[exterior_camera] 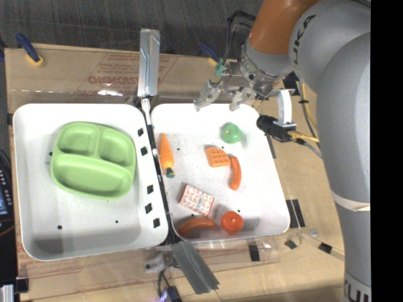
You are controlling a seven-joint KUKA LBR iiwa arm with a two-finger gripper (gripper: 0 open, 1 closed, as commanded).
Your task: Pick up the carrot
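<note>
Camera view: carrot (165,154) lies in the right bin (267,168), against its left wall.
Carrot axis: roughly parallel to that wall, green tip nearest the viewer.
Jaws: gripper (220,97) hangs over the bin's far rim, spread, gripping nothing.
Offset: carrot sits left of the jaws, nearer the viewer.

Bright even overhead light, soft shadows, mild blur, slight glare.
</note>
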